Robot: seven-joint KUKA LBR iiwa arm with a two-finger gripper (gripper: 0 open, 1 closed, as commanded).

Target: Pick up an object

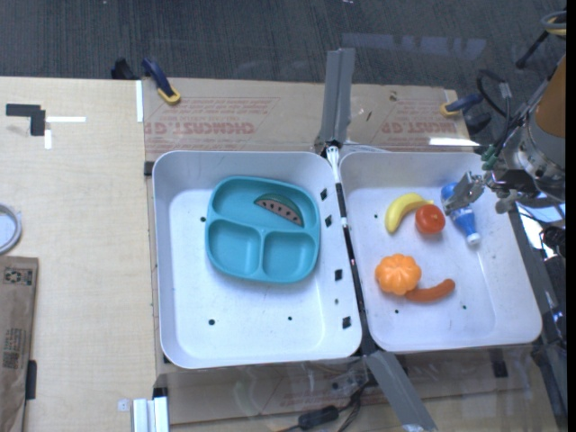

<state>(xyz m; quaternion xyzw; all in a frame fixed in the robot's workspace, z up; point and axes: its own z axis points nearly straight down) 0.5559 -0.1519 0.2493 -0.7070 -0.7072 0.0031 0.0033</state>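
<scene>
The right bin (504, 327) holds a yellow banana (402, 211), a red tomato (430, 220), an orange pumpkin (398, 274), a brown-orange sausage (430, 291) and a small blue bottle (463, 219). My gripper (486, 193) hangs over the bin's far right corner, just above and to the right of the blue bottle. It is open, with one finger (468, 188) overlapping the bottle's upper end and nothing seen between the fingers. The arm's orange band sits at the right edge of the view.
The left bin (180, 313) holds a teal divided plate (264, 232) with a watermelon slice (280, 208) in its far section. A grey divider post (337, 97) stands behind the bins' shared wall. Cables and a blue clamp (463, 104) lie at back right.
</scene>
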